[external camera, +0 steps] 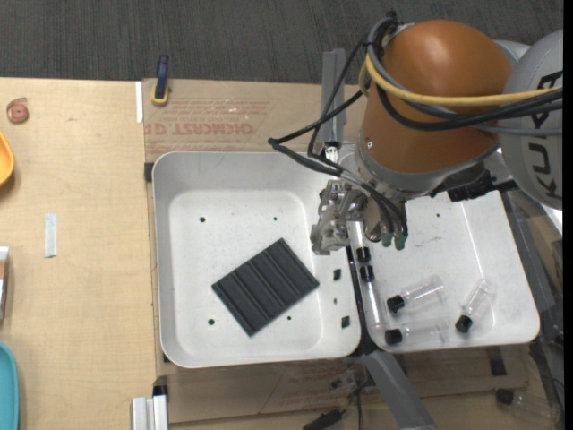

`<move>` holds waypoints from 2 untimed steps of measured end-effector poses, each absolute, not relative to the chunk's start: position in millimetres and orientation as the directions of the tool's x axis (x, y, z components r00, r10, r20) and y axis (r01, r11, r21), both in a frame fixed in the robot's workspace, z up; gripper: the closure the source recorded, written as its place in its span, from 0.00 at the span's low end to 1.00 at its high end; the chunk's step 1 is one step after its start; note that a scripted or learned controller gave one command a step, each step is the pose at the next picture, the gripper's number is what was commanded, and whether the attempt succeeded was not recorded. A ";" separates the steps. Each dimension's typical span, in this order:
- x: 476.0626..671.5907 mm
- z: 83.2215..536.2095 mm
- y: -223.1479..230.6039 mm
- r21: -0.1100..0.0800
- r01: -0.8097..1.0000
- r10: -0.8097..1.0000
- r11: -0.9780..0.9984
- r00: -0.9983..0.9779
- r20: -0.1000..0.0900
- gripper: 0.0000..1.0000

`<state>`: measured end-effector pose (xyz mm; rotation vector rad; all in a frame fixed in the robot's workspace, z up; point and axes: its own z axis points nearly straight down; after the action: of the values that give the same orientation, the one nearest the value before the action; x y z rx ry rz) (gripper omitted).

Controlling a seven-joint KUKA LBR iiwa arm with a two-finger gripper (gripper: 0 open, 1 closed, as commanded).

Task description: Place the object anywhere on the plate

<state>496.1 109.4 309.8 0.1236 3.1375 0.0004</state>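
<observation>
dark grey and ridged, the plate (266, 286) lies flat and turned at an angle in the left bin (168, 267), nearer the front wall, with bare white floor open on all its sides and the widest room toward the back. the gripper (343, 237) hangs over the shared rim between the two bins, just right of the plate's far corner; i cannot tell whether it is open or closed, or has hold of anything. one clear tube with a black cap (362, 260) lies along that rim below it. three more tubes (417, 296) lie in the right bin (448, 231), near its front edge, apart from one another.
</observation>
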 end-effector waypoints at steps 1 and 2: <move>513.3 302.8 145.2 0.000 -0.024 -0.024 1.000 -1.000 -0.002 1.00; 527.0 284.3 160.3 0.000 -0.179 -0.179 0.984 -0.984 0.000 1.00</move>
<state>527.0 160.3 284.3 -0.2825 3.1287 0.0005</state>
